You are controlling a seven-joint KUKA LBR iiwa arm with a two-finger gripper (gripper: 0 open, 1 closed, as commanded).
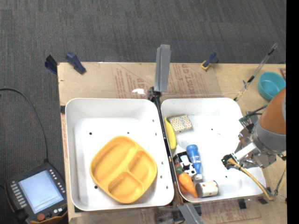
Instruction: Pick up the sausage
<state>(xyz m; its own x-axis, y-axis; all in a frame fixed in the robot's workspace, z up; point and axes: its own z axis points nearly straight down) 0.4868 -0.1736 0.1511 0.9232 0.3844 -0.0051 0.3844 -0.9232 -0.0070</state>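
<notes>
Here, end effector (240,157) over smooth white right bin (219,125); its state unclear; tapered orange carrot (187,183) nearby.

Bright, even light falls from above. The white bins (93,125) glow a little (their rims most). Shadows are soft, and everything looks slightly fuzzy.

One fixed camera above the bench (107,78) looks down aslant, framing the left bin (107,120) and right bin (219,120) whole.
</notes>
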